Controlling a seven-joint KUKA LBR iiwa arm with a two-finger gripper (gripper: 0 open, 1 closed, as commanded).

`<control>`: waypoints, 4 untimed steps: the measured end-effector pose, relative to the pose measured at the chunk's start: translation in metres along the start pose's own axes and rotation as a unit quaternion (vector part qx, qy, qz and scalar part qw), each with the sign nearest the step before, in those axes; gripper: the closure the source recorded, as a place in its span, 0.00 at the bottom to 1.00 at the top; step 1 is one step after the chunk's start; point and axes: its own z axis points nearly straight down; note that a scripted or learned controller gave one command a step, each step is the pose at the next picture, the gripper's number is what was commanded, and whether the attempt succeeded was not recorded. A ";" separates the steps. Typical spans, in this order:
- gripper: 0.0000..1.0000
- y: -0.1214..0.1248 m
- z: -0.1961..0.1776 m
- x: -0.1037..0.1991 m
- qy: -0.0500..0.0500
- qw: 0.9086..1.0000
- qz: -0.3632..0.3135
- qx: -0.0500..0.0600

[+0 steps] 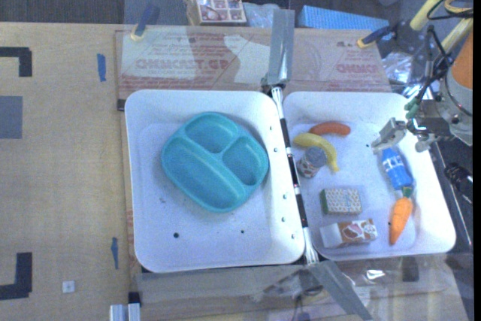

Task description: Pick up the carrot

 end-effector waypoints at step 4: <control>1.00 -0.053 0.081 -0.016 0.000 0.983 0.181 0.000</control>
